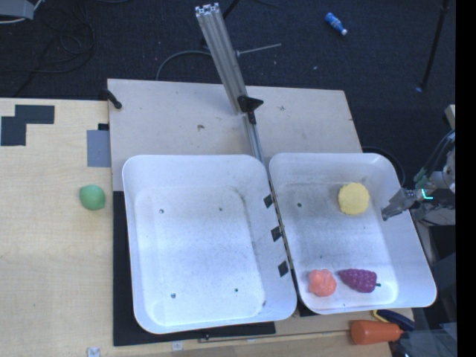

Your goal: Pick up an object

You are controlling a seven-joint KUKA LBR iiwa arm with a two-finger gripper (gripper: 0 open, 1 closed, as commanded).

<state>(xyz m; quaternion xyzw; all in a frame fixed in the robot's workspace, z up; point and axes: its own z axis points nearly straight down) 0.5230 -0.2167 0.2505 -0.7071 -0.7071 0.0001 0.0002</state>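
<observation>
Fruit sits in my right bin: a round yellow piece lies toward its far right, while an orange-pink lump and a purple grape-like cluster rest side by side along the near edge, the cluster's long axis running left to right. My gripper pokes in over the right rim, near the yellow piece and just to its right; it carries nothing, though whether it is spread or closed I cannot tell from here. So the yellow piece is my likeliest target, I judge: it lies to my left and barely farther into the scene, a short reach across the rim, and being round it offers no preferred axis for closing on it. The other two lie well apart from me, nearer and to the left. The left bin holds nothing I can make out. Outside the bins, a green ball rests on the wooden bench far to the left, and an orange object lies just beyond the right bin's near edge.
</observation>
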